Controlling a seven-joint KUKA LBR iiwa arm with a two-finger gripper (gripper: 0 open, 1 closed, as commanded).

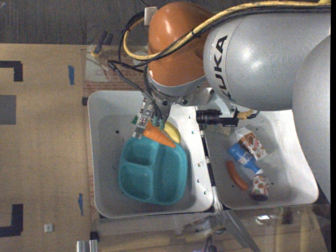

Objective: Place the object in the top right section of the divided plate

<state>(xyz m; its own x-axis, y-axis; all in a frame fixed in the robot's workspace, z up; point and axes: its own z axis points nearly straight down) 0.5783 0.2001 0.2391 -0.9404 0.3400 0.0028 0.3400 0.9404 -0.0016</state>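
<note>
Arm reaches over left bin [100, 140]; gripper [148, 121] at plate's [152, 175] 12 o'clock edge, grip state indeterminate; one carrot [157, 135]; one plate.

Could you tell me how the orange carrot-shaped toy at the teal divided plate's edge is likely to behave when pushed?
The orange carrot-shaped toy looks smooth and tapered, so it may roll or pivot. It seems to lie partly on the rim of the teal divided plate, so a nudge could slide it off. It is probably light and rigid.

Bright, even overhead light; glare streaks the arm's [262, 56] grey shell right of the gripper [148, 121]. Soft shadow pools beneath it. Slightly soft focus, grainy toward the worktop [42, 140] edges.
</note>
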